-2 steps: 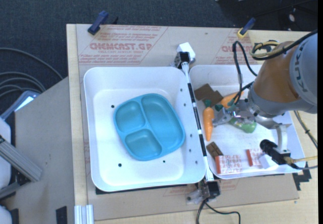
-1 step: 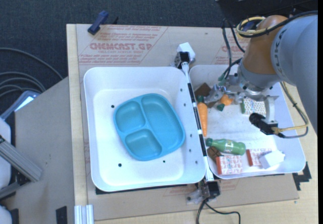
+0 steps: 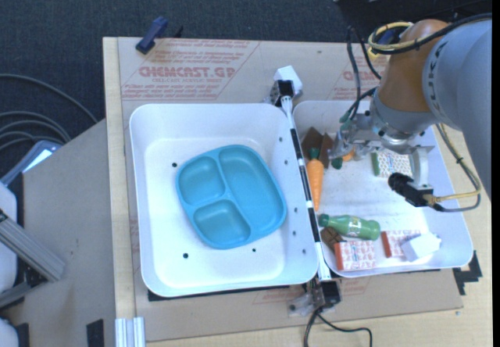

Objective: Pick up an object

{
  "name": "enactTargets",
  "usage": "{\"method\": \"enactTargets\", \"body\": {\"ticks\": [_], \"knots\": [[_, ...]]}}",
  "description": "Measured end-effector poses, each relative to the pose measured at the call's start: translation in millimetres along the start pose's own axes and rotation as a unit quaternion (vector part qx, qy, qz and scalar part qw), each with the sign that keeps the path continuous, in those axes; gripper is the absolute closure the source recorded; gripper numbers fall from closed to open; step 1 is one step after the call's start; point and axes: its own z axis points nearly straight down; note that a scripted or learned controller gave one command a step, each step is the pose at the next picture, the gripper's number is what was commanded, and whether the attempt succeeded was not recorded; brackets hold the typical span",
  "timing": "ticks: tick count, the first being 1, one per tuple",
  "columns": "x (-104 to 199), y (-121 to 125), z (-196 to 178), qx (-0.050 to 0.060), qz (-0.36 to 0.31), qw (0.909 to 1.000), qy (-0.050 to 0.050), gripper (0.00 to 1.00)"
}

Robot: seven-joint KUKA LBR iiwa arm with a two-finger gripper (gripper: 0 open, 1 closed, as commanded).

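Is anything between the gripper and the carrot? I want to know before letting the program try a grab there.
Nothing visible blocks it. The gripper hangs over the right bin, just right of the carrot. A brown object lies close beside the carrot's upper end and could crowd a grasp.

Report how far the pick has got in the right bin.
Done: the arm has reached over the right bin, its tool low near the carrot and the brown item. In hand: nothing visibly lifted; the grip itself is too cluttered to read. Left: grasp and raise an object; the green bottle and red packet lie untouched.
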Motion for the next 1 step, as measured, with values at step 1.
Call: {"method": "enactTargets", "body": {"ticks": [1], "knots": [[56.3,-47.4,-87.6,0.003,0.0,1.0,0.0,1.0]]}}
